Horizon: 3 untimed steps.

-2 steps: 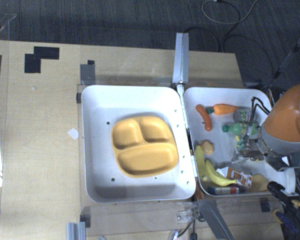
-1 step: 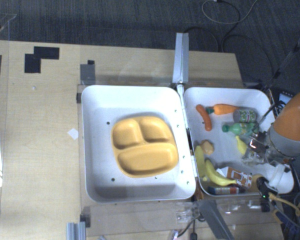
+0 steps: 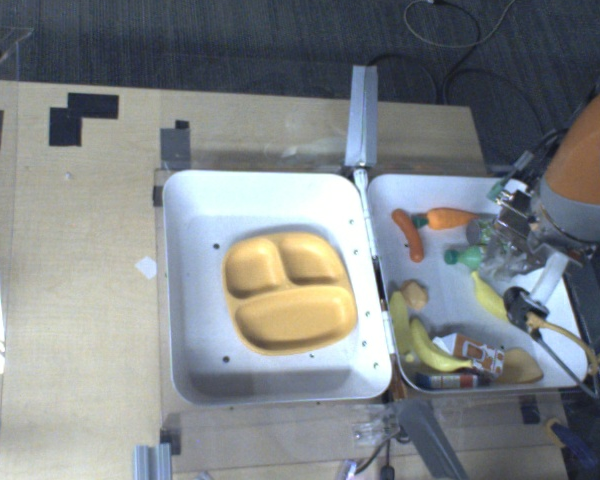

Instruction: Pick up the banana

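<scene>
A curved yellow banana [image 3: 438, 352] lies near the front of the right bin [image 3: 435, 190], beside a paler yellow-green banana-shaped piece [image 3: 398, 324] along the bin's left wall. Another small yellow piece [image 3: 488, 295] lies further right. My gripper [image 3: 502, 256] hangs over the right side of this bin, just above and behind that small yellow piece and well apart from the curved banana. Nothing shows held in it.
The right bin also holds a carrot [image 3: 450, 218], a red sausage [image 3: 411, 236], a green item [image 3: 464, 256], a small potato [image 3: 413, 293], a brown piece [image 3: 520, 366] and a small packet [image 3: 477, 353]. The left bin [image 3: 195, 298] carries a yellow divided plate [image 3: 288, 291].
</scene>
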Each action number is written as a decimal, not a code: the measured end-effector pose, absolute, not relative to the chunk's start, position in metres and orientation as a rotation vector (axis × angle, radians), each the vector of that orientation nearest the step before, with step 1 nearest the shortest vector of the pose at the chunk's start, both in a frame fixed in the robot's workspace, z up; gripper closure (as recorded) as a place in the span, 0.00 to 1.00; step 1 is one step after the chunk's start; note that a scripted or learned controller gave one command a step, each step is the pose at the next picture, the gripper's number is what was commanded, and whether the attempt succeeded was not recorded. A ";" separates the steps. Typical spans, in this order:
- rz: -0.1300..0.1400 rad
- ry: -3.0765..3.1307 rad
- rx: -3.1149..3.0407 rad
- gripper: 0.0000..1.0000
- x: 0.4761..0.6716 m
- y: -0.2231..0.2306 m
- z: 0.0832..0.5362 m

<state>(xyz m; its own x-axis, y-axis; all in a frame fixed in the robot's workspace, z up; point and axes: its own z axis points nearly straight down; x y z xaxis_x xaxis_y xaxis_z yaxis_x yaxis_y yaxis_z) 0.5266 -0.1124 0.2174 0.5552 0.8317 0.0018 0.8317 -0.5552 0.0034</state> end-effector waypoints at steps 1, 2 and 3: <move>0.001 0.434 3.111 1.00 0.518 -0.065 0.245; 0.001 0.432 3.113 1.00 0.525 -0.001 0.208; 0.005 0.368 3.122 1.00 0.500 0.039 0.268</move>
